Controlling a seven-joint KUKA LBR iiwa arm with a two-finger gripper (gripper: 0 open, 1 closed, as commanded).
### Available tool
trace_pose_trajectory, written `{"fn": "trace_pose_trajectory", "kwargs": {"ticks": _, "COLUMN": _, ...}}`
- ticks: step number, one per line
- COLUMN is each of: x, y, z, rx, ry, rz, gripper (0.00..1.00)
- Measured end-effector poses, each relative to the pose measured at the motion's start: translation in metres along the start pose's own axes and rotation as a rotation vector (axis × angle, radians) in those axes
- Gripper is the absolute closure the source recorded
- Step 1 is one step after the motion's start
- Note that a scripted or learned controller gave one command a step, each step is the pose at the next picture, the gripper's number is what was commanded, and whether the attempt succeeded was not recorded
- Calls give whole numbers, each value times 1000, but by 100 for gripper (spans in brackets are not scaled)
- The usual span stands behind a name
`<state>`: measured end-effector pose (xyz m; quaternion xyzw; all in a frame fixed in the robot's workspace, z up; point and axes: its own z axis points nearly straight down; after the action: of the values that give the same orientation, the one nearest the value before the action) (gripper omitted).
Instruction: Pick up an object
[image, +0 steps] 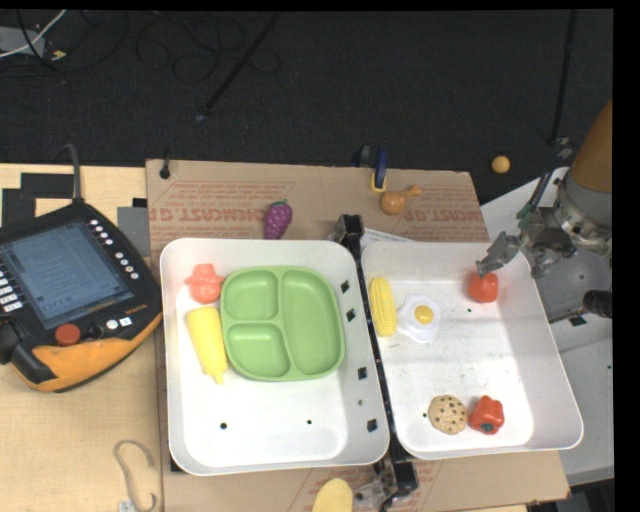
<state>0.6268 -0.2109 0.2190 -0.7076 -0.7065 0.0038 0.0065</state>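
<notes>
End effector (510, 255) at the upper right corner of the right bin (560, 400), hanging off a grey arm with an orange band at the frame's right edge. One dark finger visible, slanting down-left toward the bin floor; open or closed, impossible to tell. Nothing seen between the fingers.

Just below and left of the fingertip: a small red tomato (483, 288), resting on the bin floor, apparently not touched. Farther left of the end effector: a fried egg (420, 318) and, beside it along the bin's left wall, an ear of yellow corn (381, 305). Well below, near the bin's front edge: a cookie (447, 413) touching or almost touching a red pepper (487, 414).

Far left, in the left bin (260, 430): a green divided plate (281, 324), with a yellow bottle (208, 342) and a pink piece (203, 283) alongside it.

Above and left, on the cardboard-covered surface (320, 200): a purple grape bunch (277, 219) and an orange pear-shaped thing (398, 199).
</notes>
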Motion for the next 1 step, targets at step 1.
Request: {"fn": "trace_pose_trajectory", "kwargs": {"ticks": 1, "x": 0, "y": 2, "z": -9, "rx": -14, "ry": -4, "rz": -2, "gripper": 0}}
